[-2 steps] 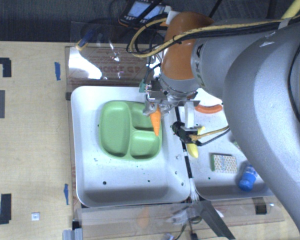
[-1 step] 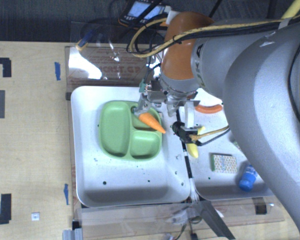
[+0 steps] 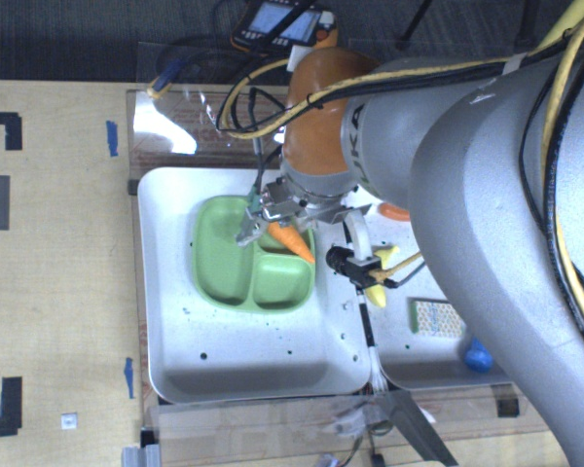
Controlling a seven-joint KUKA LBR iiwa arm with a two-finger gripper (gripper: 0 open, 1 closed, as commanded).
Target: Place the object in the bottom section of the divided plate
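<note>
You had the gripper [image 3: 273,217] closed on the carrot [image 3: 290,240], low over the upper right part of the green divided plate [image 3: 224,261], in the left bin [image 3: 175,329]. The risk, as I judged it: the carrot lay across a divider ridge, so a release there could have dropped it into the wrong section or rolled it off the rim. Counted: one carrot, one plate, two bins, and in the right bin [image 3: 438,373] one patterned packet [image 3: 436,318] and one blue piece [image 3: 478,359].
</note>
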